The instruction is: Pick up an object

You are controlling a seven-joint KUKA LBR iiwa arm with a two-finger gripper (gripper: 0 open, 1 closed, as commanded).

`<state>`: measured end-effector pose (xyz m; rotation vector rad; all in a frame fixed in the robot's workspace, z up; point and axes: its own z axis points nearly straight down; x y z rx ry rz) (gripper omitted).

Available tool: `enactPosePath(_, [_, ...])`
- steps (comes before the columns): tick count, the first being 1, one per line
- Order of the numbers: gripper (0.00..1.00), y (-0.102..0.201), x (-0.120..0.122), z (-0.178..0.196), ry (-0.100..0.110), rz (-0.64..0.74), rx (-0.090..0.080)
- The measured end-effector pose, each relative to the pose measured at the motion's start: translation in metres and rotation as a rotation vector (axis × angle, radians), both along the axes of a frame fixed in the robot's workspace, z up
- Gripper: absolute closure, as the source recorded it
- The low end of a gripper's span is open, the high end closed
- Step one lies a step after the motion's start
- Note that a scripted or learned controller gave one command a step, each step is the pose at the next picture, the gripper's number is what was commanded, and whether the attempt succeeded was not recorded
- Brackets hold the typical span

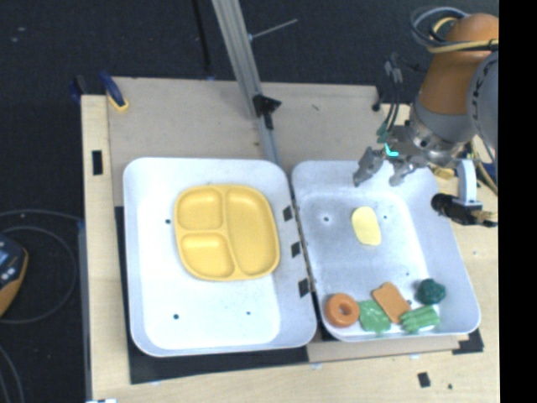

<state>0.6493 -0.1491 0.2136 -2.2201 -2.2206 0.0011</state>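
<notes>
My gripper (383, 172) hangs over the right bin's (336, 309) far edge, fingers spread apart, holding nothing.

A pale yellow object (366, 226) lies just below the fingertips; other toys sit farther down. I see a yellow tray (226, 231) leftward.

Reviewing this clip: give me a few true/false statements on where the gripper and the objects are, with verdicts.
1. The yellow tray lies in the left bin. True.
2. The gripper holds the yellow piece. False: the piece lies on the right bin's floor, apart from the open fingers.
3. The orange ring sits near the right bin's front edge. True.
4. The dark green object is inside the tray. False: it is in the right bin.
</notes>
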Motion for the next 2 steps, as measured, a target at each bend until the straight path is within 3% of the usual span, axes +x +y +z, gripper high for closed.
enactPosePath(1, [0.00,0.000,0.001,0.002,-0.004,0.001,-0.001])
enactPosePath(2, [0.00,0.000,0.001,-0.040,0.000,0.001,-0.002])
